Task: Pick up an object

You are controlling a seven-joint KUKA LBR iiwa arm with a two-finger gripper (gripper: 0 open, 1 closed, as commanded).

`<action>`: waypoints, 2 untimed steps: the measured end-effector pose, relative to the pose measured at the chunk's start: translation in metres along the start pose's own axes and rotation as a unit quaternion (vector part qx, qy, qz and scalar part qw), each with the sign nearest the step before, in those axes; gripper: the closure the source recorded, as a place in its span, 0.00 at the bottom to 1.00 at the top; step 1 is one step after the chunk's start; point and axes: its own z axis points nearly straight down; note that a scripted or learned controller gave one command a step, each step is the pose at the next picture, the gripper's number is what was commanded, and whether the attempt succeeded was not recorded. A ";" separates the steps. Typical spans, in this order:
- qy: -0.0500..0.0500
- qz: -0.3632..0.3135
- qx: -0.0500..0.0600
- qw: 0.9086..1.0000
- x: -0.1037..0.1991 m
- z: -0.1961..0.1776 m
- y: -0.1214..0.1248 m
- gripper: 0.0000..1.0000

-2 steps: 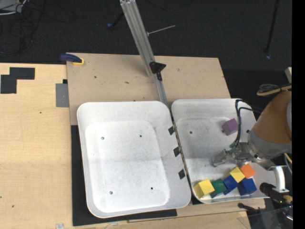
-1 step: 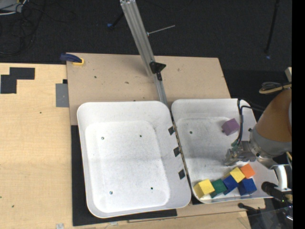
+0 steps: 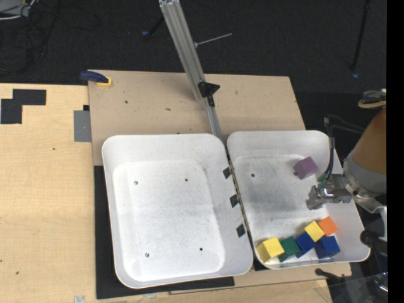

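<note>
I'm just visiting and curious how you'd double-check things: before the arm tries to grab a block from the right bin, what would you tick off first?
1. Blocks within reach: purple block alone mid-bin, others clustered at the near edge. Ok.
2. Gripper over the right bin: ok.
3. Gripper above a block: between the purple block and the orange block, over neither. Not ok.
4. Finger opening: cannot tell.
5. Room around the target: purple ok; yellow block and its neighbours touch, not ok.

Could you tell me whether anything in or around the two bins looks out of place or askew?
Nothing looks spilled or damaged. All blocks sit in the right bin: the purple block lies alone, apart from the cluster at the near corner, yellow, green, blue and orange. The gripper hovers between them.
</note>
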 end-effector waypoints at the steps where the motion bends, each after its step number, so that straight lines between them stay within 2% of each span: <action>1: 0.000 -0.001 -0.001 1.000 0.001 -0.063 -0.002 1.00; 2: 0.000 -0.001 0.000 1.000 0.000 -0.115 -0.001 1.00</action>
